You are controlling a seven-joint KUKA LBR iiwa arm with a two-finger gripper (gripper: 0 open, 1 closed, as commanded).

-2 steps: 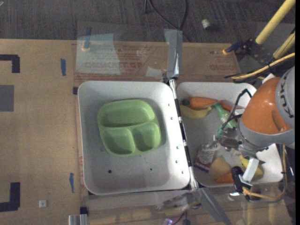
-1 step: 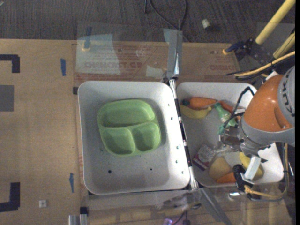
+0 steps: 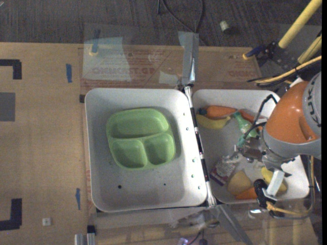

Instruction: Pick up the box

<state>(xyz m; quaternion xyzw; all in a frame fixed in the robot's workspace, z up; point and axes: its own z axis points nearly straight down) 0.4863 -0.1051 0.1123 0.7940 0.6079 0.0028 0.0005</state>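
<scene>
Near edge of the right white bin: yellow and orange pieces; just left of them the small dark box with a pale printed face, lying flat by the divider. The metal two-finger gripper hangs just above-right of it; grip state cannot be told. Farther back: banana, carrot; left bin bears a green three-compartment plastic plate.

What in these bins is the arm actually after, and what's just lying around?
Part of the job:
- the box, a small one with a dark edge, in the right bin
- the gripper, down in that bin beside it

Just lying about:
- green divided plate in the left bin
- carrot
- banana
- green bottle
</scene>
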